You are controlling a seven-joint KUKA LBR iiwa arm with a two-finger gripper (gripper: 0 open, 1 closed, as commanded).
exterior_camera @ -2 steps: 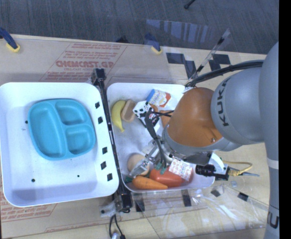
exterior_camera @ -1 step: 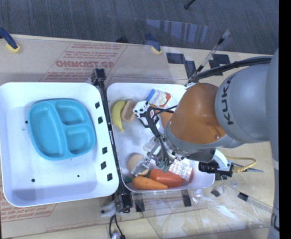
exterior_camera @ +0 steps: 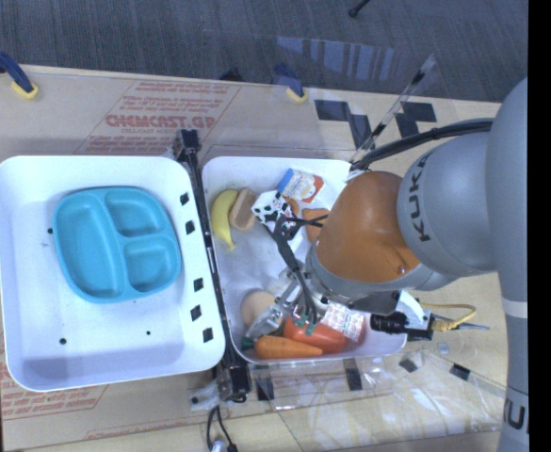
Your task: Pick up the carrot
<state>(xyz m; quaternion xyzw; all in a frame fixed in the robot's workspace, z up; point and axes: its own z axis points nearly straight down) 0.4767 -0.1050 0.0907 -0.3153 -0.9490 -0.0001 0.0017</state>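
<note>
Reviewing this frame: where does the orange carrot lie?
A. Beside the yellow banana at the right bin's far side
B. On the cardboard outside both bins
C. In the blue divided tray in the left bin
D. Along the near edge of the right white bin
D: the orange carrot lies along the near wall of the right white bin, with the gripper just above it and the yellow banana farther back.

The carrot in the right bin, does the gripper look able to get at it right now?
Probably yes. The carrot lies uncovered on top at the bin's near edge, and the gripper hangs just above it. The red packet alongside could crowd it.
</note>
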